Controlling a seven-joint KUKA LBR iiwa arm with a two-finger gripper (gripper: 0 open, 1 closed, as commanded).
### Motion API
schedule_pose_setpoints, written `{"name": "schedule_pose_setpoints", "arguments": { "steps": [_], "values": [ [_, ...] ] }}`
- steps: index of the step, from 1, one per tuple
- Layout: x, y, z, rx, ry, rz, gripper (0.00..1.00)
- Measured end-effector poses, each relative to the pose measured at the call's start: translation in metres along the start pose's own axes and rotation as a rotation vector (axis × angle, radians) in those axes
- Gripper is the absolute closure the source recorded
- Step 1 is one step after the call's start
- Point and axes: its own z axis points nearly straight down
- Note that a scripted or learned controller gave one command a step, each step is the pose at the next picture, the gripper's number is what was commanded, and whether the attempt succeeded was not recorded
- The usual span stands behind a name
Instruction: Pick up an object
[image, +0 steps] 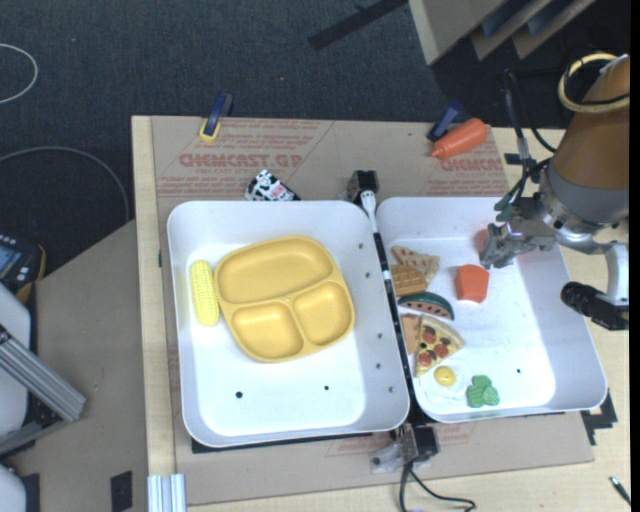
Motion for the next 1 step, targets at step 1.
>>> {"name": "schedule_pose_setpoints", "arguments": {
  "steps": [1],
  "values": [
    [0.0517,0.0087,0.0024,0.0,0.0,-0.001,1.0]
  ]
}}
